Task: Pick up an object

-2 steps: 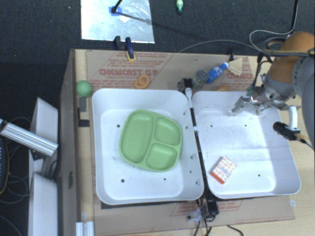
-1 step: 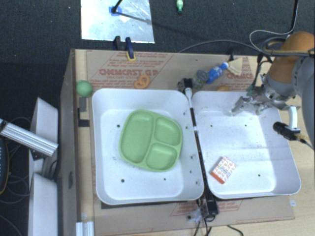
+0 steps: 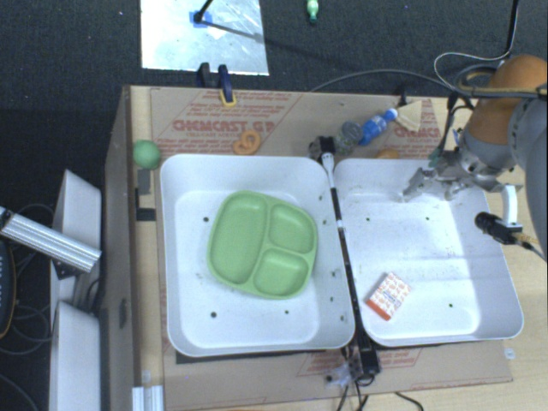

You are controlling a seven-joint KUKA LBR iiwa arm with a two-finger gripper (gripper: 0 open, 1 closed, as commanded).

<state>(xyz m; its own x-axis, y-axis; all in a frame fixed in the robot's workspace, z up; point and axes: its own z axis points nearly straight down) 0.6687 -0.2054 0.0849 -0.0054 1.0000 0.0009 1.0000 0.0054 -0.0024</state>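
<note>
Bins first, going from left. Left bin point(image 3: 184, 229) holds a green divided plate point(image 3: 261, 245) w/ three compartments, lying flat near the middle, a bit tilted in the plane. Right bin point(image 3: 479, 315) holds a small orange-and-white box point(image 3: 388, 296) near its front-left part, lying flat, well apart from the arm. A thin dark strip runs btw. the two bins where their rims meet.

The gripper point(image 3: 437, 181) is over the back part of the right bin, close to the back rim, w/ the grey arm point(image 3: 505, 127) coming in from the right. Its metal fingers look spread apart, nothing btw. them. The box is far from the gripper, toward the front.

Around the bins: a green ball point(image 3: 146, 153) at the left-back corner of the bench, an orange ring-like thing point(image 3: 248, 142) on the cardboard behind the left bin, a blue bottle point(image 3: 375, 128) behind the right bin. Nothing lies on the box.
</note>
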